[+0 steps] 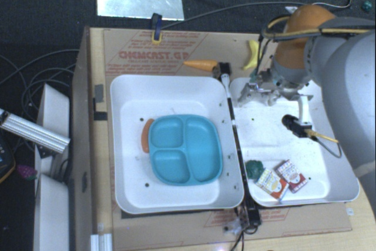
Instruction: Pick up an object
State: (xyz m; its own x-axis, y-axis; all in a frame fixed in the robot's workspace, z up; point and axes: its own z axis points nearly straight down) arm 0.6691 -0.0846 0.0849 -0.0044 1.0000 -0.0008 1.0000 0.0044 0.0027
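Hovering at the right white bin's far end, gripper state unclear; small red-and-white packets lying toward the near edge.

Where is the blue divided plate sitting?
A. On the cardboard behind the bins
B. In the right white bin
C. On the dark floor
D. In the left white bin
D: the blue divided plate lies flat inside the left white bin, with a small orange item beside its left edge.

grey arm (orange-banded) low, wrist down
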